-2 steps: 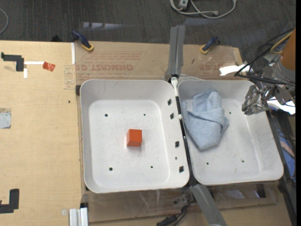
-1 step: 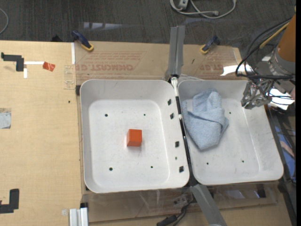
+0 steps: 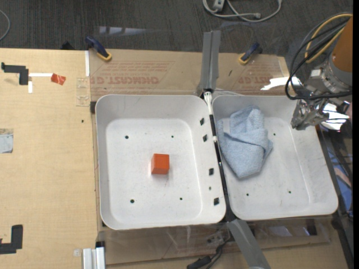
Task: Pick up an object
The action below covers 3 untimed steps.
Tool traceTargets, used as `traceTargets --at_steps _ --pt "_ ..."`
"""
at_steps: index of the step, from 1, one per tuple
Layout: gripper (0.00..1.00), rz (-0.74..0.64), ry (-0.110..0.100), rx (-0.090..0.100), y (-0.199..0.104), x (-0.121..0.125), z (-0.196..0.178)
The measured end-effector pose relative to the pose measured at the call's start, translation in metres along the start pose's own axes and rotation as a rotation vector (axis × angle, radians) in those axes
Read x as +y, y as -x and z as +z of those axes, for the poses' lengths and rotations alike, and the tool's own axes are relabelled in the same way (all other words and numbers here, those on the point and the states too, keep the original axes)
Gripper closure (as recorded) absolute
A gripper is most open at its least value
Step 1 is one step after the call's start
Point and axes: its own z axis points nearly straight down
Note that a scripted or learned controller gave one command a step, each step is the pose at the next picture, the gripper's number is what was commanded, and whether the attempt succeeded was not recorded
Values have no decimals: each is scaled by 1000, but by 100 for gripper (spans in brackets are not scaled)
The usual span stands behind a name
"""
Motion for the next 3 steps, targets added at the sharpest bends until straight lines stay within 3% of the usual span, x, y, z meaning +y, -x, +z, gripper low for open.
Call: traceTargets --at_steps 1,2,3 --pt "100 -375 5 0 -19 35 66" --pt "100 -801 3 -1 -15 28 30" --pt "100 -842 3 -1 19 25 -84"
